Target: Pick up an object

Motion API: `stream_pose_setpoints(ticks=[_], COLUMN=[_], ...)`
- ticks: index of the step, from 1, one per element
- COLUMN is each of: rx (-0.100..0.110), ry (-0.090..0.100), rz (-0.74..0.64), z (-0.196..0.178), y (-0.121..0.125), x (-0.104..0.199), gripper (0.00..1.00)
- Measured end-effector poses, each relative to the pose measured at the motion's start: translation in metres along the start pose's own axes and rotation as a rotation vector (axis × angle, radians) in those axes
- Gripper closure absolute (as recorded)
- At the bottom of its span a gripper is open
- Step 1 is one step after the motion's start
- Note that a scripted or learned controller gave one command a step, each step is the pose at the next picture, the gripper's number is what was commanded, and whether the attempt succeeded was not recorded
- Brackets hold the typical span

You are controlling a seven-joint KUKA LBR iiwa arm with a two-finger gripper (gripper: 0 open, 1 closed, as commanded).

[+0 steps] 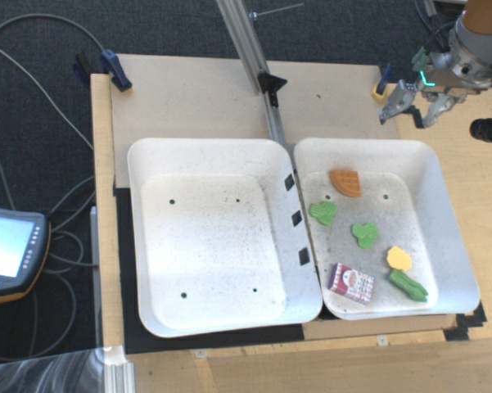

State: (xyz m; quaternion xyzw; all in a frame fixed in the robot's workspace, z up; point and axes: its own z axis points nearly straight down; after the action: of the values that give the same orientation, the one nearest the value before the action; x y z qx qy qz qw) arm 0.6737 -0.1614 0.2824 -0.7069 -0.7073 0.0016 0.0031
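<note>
My gripper (411,110) hangs above the bench beyond the far edge of the right bin (442,187), its two fingers (391,107) spread open with nothing between them. Inside the right bin lie an orange wedge (345,182), two small green leafy pieces (323,213) (365,234), a yellow piece (399,259), a long green piece (408,286) and a red-and-white packet (351,282). All of them rest on the bin floor, well below and nearer the front than the gripper.
The left bin (147,162) stands beside the right one. A slanted metal pole (244,43) ends between the bins' far corners. Blue clamps (115,69) (384,78) grip the bench's back edge. A tablet (8,252) and cables lie off the bench at left.
</note>
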Motion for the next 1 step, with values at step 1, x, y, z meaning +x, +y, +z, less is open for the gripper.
stream_pose_setpoints(ticks=[1], rx=[-0.004], ry=[-0.002], rz=[-0.001], z=[-0.0033], y=[0.0006], x=[0.0000], gripper=[0.00])
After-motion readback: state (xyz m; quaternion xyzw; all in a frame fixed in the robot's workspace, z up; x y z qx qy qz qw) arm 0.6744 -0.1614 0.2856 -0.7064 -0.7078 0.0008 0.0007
